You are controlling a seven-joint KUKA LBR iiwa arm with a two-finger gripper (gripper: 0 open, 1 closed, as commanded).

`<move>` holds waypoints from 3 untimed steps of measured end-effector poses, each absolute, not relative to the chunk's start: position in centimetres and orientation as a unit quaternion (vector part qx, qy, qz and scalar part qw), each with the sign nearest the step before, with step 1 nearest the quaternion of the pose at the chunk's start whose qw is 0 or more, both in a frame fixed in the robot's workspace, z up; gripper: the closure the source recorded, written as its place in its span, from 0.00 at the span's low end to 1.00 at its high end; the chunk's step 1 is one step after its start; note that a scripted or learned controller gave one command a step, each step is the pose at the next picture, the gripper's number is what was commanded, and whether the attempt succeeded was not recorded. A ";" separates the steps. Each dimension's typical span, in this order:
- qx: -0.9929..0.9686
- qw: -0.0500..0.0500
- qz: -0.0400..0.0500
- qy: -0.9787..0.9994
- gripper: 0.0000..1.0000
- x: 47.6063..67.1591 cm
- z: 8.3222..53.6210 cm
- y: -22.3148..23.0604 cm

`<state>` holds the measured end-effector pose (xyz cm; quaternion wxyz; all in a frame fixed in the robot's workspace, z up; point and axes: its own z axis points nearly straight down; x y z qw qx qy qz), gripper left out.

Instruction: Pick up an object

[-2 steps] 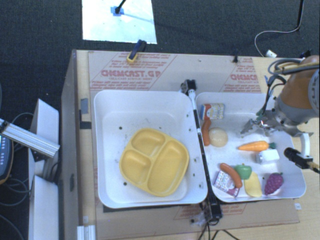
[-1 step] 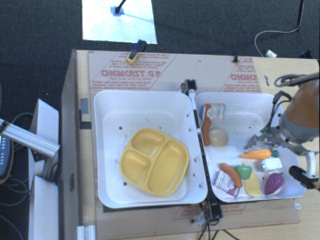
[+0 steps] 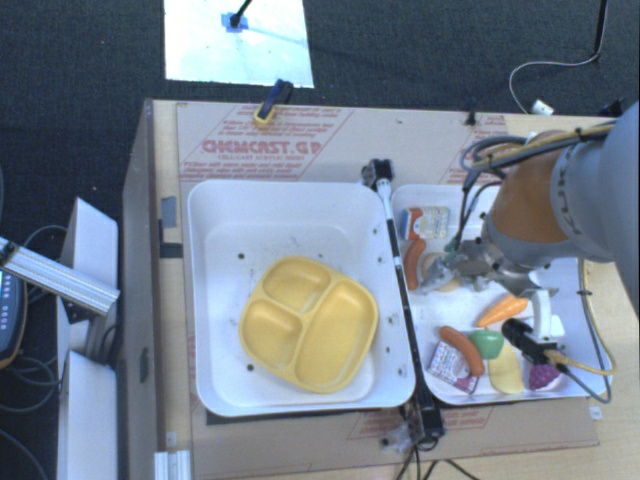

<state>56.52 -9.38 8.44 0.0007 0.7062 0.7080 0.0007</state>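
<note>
The right bin [image 3: 575, 298] holds several toy foods. An orange carrot [image 3: 500, 311] lies by a red sausage [image 3: 461, 348], a green piece [image 3: 488, 343], a yellow piece [image 3: 507, 373] and a purple piece [image 3: 543, 376]. A small printed packet [image 3: 449, 366] sits at the front left corner, and an orange-red sausage [image 3: 412, 259] lies along the left wall. A white carton [image 3: 430, 223] rests at the back. My gripper [image 3: 437, 272] is low in the left half of this bin, just right of the orange-red sausage and over a tan item I cannot identify.
The left bin [image 3: 230, 218] holds a yellow divided plate [image 3: 310, 323]. Cables loop over the arm [image 3: 545, 203] and trail past the right bin's far corner. A yellow-and-black tool [image 3: 270, 103] lies on the cardboard behind the bins.
</note>
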 end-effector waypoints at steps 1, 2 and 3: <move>0.706 -0.002 -0.004 0.708 0.00 66.7 8.3 -9.3; 0.707 0.001 0.000 0.708 0.00 61.4 8.4 -8.7; 0.706 0.002 0.001 0.709 0.00 65.9 8.5 -8.8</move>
